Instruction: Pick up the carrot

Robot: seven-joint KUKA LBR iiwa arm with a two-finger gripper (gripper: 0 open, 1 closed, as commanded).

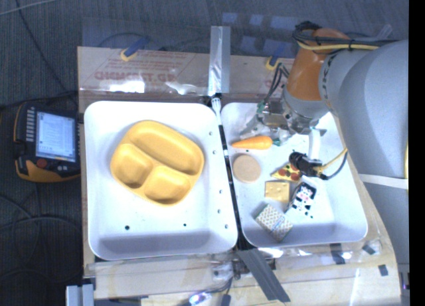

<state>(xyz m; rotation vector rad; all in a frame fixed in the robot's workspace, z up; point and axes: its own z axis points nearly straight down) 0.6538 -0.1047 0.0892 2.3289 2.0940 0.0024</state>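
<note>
Carrot point(252, 143) lies in right bin point(352, 225) near its top-left corner, beside a tan disc point(246, 168); claw point(277, 121) just beside carrot's right end; grip state unclear; nothing visibly held.

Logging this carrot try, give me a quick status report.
Gripper down in right bin, at the carrot's back end; grip unconfirmed. Carrot lying flat near the bin's left wall. Round tan disc close in front of it.

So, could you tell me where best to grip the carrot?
Probably the thick middle of the carrot, coming straight down with the fingers across its width. It lies flat and roughly left-right in the right bin, narrowing toward the left, with bare floor on both long sides.
</note>
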